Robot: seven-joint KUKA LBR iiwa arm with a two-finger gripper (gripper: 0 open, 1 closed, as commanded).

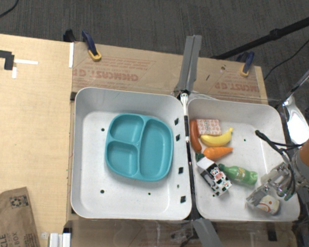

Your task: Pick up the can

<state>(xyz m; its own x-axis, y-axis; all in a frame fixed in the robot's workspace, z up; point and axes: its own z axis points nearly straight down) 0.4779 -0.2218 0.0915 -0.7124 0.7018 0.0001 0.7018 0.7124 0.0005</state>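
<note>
The gripper [270, 191] hangs low over the near right corner of the right bin [254, 107], its metal tangle of parts blurred together, so whether it stands wide or narrow cannot be told. The can [269, 206], pale with a tan mark, lies just under and on the near side of the gripper, touching or almost touching it; nothing shows that it is gripped. To the gripper's left, a little apart, lies a green bottle [239, 174] on its side, and beyond that a black-and-white carton [216, 179]. Further left and back from the gripper lie a carrot [217, 152], a banana [217, 137], a pink box [207, 125] and a reddish sausage [195, 136] along the bin's left wall. Well to the left of the gripper, in the left bin [79, 140], rests a teal tray [140, 147] with three compartments. A black cable [272, 141] curves just behind the gripper.
</note>
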